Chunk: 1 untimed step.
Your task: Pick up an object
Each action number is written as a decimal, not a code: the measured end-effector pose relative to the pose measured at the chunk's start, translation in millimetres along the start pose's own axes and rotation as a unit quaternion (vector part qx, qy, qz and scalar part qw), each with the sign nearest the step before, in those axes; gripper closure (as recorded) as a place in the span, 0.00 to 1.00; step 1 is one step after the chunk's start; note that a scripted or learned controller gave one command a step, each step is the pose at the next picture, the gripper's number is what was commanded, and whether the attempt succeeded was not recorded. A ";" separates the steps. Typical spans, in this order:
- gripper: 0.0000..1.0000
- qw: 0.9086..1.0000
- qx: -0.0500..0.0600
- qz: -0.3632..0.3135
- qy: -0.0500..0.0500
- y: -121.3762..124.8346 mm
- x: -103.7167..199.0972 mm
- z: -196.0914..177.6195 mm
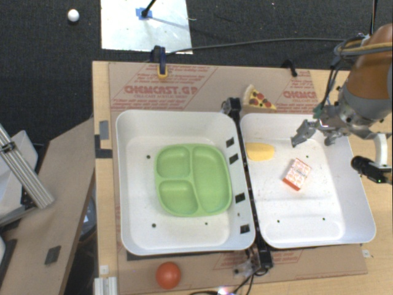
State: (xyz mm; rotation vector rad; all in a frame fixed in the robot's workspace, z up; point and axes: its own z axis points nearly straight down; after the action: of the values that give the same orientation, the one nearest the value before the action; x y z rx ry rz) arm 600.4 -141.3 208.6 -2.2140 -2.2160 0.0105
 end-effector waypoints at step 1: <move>0.00 1.000 -0.006 -0.001 -0.001 2.6 0.4 -7.6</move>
State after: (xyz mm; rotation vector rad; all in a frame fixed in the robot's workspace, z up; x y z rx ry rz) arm 603.1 -140.9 216.1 -2.2180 -2.2257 -0.0012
